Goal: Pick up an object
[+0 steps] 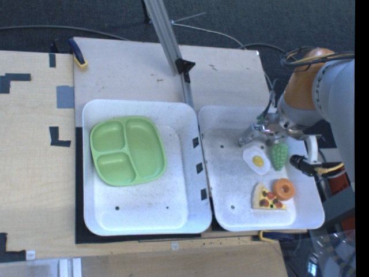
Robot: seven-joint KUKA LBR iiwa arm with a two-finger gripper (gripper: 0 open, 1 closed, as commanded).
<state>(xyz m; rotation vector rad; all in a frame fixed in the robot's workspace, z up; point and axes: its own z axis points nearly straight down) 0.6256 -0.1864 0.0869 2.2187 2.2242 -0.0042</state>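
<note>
**Jaws low in the right bin, beside the toy food**

I'm looking down on the pale wooden table (34, 172) with its two shallow white bins side by side. The left bin (138, 212) is smooth, speckled plastic with rounded corners, and it carries a matte lime-green divided plate (127, 151), a rounded rectangle with three moulded compartments, lying flat toward the bin's far left.

The right bin (230, 172) holds the small toy pieces, all bunched on its right side. I see a fried egg (256, 160), a flat glossy white blob with a domed yellow yolk. Just right of it, touching or nearly so, is a knobbly green bunch of grapes (280, 154), upright and oval. Nearer to me lie a triangular pizza slice (266, 199) with red dots on yellow, and a round orange doughnut (283, 188) pressed against the slice's right corner.

My arm, grey with the glossy orange band (305, 85), comes in from the right. The gripper (262, 130), a cluster of dull metal, sits low just on the far side of the egg and the grapes. I cannot tell whether the jaws are parted or closed; the metal parts blur together from here, and I see nothing between them.

A ribbed aluminium rail (164, 27) slants across the far side of the table.
</note>
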